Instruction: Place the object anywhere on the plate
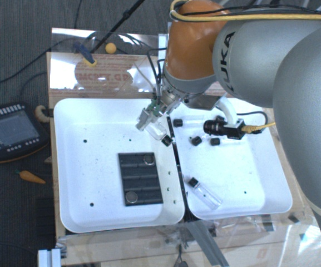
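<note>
We are carrying a clear vial point(156, 128) clamped in the gripper point(154, 115); next we are needing to lower onto the dark plate point(139, 178).

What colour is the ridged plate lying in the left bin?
Dark grey to black, with lengthwise ridges; the plate shows clearly in the camera view, against the white left bin.

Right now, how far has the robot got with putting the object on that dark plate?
Not done yet, it seems. The dark ridged plate lies in the left bin, with two small round things on it. The end effector hangs over the bin's upper right, apart from the plate; what it holds, if anything, is unclear. A clear vial lies in the right bin. Left: bringing an object onto the plate.
</note>
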{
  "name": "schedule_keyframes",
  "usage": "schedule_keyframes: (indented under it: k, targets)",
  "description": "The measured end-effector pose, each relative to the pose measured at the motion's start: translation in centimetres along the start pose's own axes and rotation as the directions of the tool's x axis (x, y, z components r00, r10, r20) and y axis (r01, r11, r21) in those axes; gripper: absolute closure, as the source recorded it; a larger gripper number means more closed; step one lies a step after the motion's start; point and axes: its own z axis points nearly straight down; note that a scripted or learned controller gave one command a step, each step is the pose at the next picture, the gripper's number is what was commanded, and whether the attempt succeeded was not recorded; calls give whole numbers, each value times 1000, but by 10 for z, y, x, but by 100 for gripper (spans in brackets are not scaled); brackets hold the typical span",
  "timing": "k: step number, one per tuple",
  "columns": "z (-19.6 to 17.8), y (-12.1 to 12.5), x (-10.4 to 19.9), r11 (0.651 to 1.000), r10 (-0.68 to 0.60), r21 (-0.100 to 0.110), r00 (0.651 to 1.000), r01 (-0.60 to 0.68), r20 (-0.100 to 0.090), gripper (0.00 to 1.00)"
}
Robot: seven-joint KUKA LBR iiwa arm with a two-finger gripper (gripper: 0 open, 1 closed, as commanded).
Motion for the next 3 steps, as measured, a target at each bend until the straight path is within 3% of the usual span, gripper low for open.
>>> schedule_keyframes:
  k: [1, 2, 3]
  targets:
    - [-88, 80, 23, 1000, -30, -2, 1000, 30, 2, 100]
    - [-198, 87, 77, 953, -302, -2, 953, 302, 4, 100]
    - [-196, 128, 71, 999, 38, -1, 999, -38, 2, 100]
